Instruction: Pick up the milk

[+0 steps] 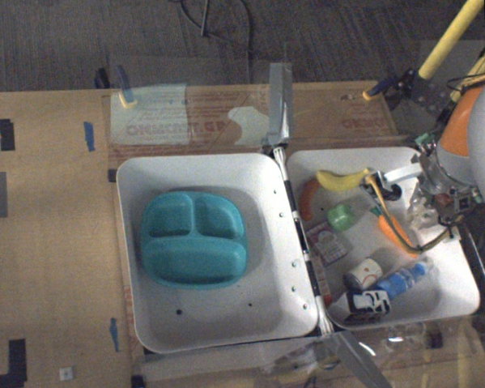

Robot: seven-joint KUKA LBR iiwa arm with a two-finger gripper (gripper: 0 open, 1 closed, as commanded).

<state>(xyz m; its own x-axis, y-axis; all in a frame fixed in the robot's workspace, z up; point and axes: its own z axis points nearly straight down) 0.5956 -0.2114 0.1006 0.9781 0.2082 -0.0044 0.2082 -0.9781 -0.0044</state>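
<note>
The milk (369, 302), a small white carton with dark print, lies at the front edge of the right bin (457, 293), next to a blue-capped water bottle (401, 280). My gripper (426, 210) hangs over the right side of that bin, well behind and to the right of the milk and apart from it. An orange carrot (392, 232) lies just left of the gripper. The grey wrist with its orange band (458, 133) enters from the right.
The right bin also holds a yellow banana (341, 178), a green fruit (339, 217), a reddish piece (308, 199), a flat printed packet (329, 245) and a small pale can (362, 272). A teal divided plate (193, 239) sits in the left bin (144, 178).
</note>
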